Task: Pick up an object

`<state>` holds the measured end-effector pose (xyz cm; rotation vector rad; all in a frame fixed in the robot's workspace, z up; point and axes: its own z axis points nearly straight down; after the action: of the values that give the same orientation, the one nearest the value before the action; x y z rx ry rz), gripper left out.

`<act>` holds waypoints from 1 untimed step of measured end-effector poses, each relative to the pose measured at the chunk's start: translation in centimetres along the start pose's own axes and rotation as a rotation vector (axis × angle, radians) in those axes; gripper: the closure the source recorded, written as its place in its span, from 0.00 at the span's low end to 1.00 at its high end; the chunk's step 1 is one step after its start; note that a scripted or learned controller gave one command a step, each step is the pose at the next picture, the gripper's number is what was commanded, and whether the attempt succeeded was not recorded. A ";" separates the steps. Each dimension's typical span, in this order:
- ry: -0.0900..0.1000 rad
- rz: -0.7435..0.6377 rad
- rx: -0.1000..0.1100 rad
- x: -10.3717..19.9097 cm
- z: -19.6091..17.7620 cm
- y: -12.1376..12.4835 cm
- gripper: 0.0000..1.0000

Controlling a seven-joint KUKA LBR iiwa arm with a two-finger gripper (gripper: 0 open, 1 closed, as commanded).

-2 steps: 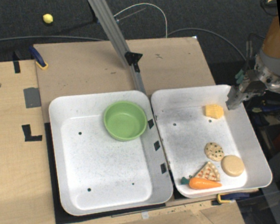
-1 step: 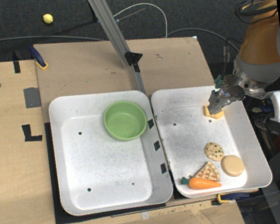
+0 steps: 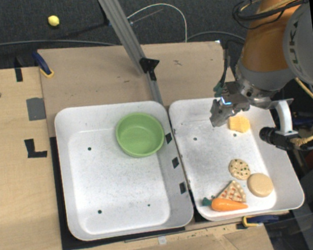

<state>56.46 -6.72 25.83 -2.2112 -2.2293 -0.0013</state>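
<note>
My gripper (image 3: 222,113) hangs over the upper part of the right bin (image 3: 206,155), just left of a yellow cheese block (image 3: 239,124) that lies on the bin floor. Further down the same bin lie a round speckled cookie (image 3: 239,168), a tan bun (image 3: 260,184), a pizza slice (image 3: 232,192) and an orange carrot (image 3: 227,203). A green bowl (image 3: 140,134) sits at the top of the left bin (image 3: 94,175). Nothing shows between the gripper's tips.
A grey pole (image 3: 127,34) slants down from the top to the ridge between the bins. The arm's body (image 3: 271,43) and black cables (image 3: 284,136) crowd the right bin's right edge. A small yellow ball (image 3: 53,20) lies off the bench, top left.
</note>
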 end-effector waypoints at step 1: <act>0.000 0.001 0.002 6.0 1.0 0.0 1.00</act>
<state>56.39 -0.73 24.81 -2.2109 -2.2276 0.0010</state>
